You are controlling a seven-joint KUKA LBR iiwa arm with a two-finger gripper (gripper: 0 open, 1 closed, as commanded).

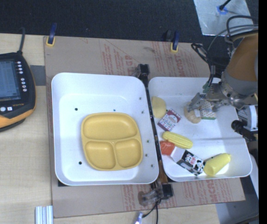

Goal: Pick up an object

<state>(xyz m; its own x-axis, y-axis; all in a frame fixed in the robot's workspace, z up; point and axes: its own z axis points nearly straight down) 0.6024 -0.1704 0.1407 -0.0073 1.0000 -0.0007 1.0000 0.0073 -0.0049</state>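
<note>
Camera view: arm's jaws (204, 104) are low in the right bin (245, 169), spread around a small packet (208, 110) beside a tan round piece (193, 115); spread partly open, but I can't tell whether they actually grip anything, and nothing looks lifted. Other candidates lie in the same bin: corn cob (177, 139), red-white packet (169, 120), yellow lemon-like item (216, 164), black-white carton (190, 162), while the left bin (63, 139) carries a yellow divided plate (111, 140). Judgement: grasp attempt underway, closing and lift left to do.

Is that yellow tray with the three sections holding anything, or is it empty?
Empty. The yellow tray lies flat in the left bin, and all three of its sections show bare yellow plastic with nothing in them.
</note>
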